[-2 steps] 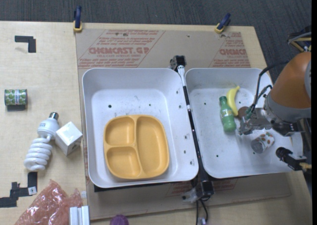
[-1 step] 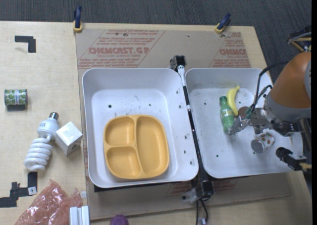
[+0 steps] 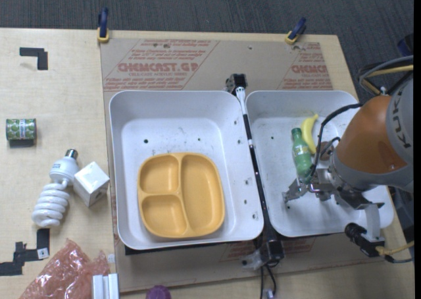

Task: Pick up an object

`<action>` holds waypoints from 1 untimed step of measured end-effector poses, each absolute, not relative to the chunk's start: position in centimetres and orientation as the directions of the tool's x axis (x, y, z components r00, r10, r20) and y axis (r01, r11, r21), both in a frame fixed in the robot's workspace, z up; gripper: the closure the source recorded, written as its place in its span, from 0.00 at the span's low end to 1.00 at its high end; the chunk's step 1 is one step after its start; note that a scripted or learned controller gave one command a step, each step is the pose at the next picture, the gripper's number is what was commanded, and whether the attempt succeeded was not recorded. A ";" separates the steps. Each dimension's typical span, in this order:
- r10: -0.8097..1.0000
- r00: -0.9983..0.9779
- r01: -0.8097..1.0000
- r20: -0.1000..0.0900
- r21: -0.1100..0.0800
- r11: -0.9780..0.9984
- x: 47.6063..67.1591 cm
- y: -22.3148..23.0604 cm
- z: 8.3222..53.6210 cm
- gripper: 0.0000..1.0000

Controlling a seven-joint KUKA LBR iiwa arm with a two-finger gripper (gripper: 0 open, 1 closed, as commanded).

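Down in the right bin [image 3: 276, 215], end effector [image 3: 294, 190] sits just below the green bottle [image 3: 301, 153]; can't tell if it's spread or pinched.

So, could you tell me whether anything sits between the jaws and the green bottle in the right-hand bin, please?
Nothing visible does. The gripper is low in the right white bin, just below the green plastic bottle, with bare bin floor around. The yellow banana lies on the bottle's far side, out of the path.
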State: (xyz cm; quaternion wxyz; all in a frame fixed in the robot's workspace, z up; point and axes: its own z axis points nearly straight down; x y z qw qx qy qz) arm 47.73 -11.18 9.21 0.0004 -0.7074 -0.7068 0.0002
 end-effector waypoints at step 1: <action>1.000 0.003 1.000 -0.001 0.003 -0.003 47.9 -11.3 10.2 1.00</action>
